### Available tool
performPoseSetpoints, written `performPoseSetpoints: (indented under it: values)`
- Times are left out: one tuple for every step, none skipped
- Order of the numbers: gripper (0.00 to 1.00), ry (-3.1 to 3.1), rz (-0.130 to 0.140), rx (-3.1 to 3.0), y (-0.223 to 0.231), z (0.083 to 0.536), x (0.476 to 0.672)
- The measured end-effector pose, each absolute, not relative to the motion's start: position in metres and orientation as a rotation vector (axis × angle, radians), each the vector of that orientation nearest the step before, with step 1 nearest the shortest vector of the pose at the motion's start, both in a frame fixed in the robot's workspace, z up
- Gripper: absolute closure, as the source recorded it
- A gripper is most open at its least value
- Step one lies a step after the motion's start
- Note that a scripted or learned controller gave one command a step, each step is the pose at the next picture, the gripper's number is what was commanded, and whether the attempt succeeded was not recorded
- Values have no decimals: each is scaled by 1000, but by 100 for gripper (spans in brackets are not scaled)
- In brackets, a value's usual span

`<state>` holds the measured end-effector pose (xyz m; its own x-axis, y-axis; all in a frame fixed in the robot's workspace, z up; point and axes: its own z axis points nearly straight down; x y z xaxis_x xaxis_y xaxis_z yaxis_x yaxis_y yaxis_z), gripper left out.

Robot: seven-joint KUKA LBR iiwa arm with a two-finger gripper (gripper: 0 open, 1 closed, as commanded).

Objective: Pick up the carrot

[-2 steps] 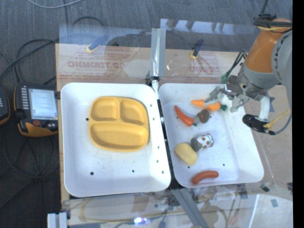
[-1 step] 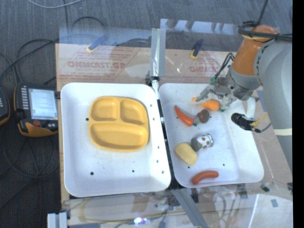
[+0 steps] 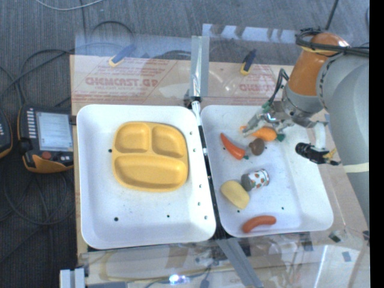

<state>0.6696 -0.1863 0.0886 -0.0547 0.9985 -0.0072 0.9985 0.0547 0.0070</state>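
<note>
The carrot (image 3: pixel 233 146), orange-red with a small green tip, lies at a slant in the right bin (image 3: pixel 312 206) near its left wall. My gripper (image 3: pixel 265 122) hangs over the bin's far part, up and to the right of the carrot and apart from it. Directly beneath the gripper sits a small orange object (image 3: pixel 265 134), touching or nearly touching it. The grey arm with its orange band (image 3: pixel 307 71) comes in from the upper right.
A brown lump (image 3: pixel 257 146) lies just right of the carrot. Nearer the front are a small can (image 3: pixel 256 179), a yellow potato-like piece (image 3: pixel 235 194) and a red sausage (image 3: pixel 259 223). The left bin (image 3: pixel 96 221) holds a yellow divided plate (image 3: pixel 150 155).
</note>
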Motion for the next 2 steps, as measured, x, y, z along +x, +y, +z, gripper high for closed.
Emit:
performPoseSetpoints:
  values:
    - [100,2288,-18,2158,-186,95,666]
    - [100,2563,0,1819,-75,183,622]
